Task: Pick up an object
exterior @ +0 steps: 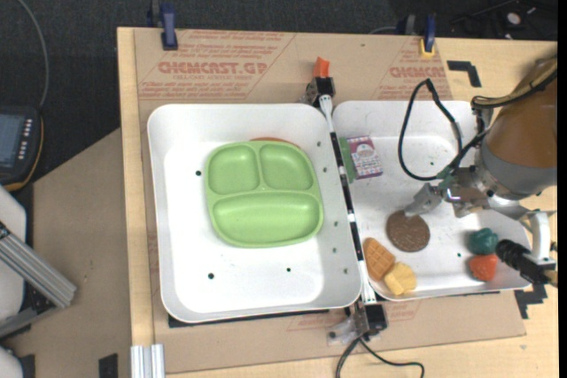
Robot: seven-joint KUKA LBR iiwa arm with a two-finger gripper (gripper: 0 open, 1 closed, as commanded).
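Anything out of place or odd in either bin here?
Mostly tidy. One oddity: something reddish peeks out from under the far edge of the green divided plate in the left bin; it's too hidden to identify.
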